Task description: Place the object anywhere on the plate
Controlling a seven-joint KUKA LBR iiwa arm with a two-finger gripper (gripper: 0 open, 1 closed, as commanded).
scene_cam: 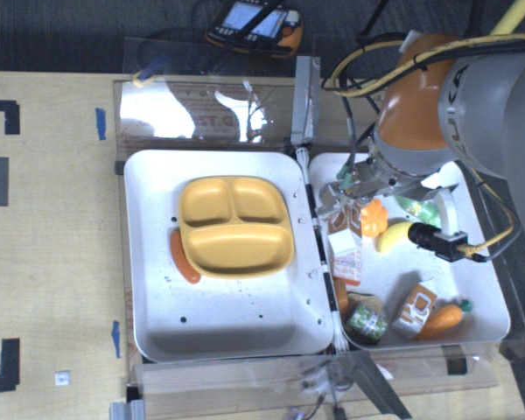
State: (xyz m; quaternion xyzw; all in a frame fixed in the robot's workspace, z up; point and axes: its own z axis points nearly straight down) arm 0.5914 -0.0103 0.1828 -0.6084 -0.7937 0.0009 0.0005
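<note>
Fingers [348, 192] low at the top left corner of the right bin [494, 309], open or shut hard to tell. Just beside: small orange carton [365, 220], yellow lemon [393, 236]. Near the bottom edge: carrot [444, 318], brown box [415, 308]. In the left bin [149, 304]: yellow divided plate [235, 226], orange sausage [184, 256] touching its left edge.

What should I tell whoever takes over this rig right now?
Gripper: low over the top-left of the right white bin, among the food items; finger state unclear.
Yellow three-compartment plate: in the left white bin, nothing on it; an orange sausage-shaped item lies beside its left edge.
Done: nothing placed yet.
Left: grasp an object, carry it over, set it on the plate.
</note>
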